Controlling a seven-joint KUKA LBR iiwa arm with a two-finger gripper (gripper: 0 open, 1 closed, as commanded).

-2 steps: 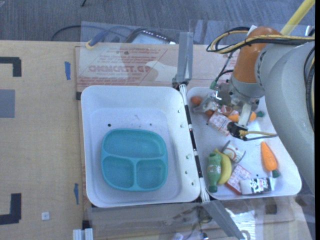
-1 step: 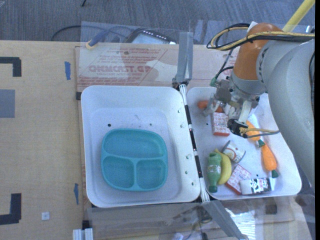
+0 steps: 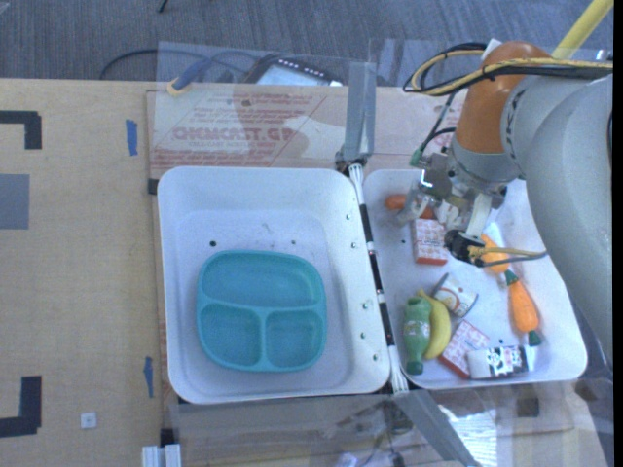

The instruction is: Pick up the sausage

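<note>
The sausage [image 3: 394, 202] lies in the far left corner of the right bin [image 3: 565, 343], just left of the gripper [image 3: 443, 212], which hangs low over the bin; its long axis runs roughly left-right; whether the jaws are released or clenched, I cannot tell

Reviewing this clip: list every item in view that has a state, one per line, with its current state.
Gripper: low in the right bin, finger state unclear.
Right bin: holds the toy food.
Left bin: holds the teal tray.
Teal tray: flat, right side up.
Green bottle: lying on its side against the banana.
Banana: lying flat.
Carrot: lying flat, apart from the gripper.
Milk carton: lying on its side.
</note>
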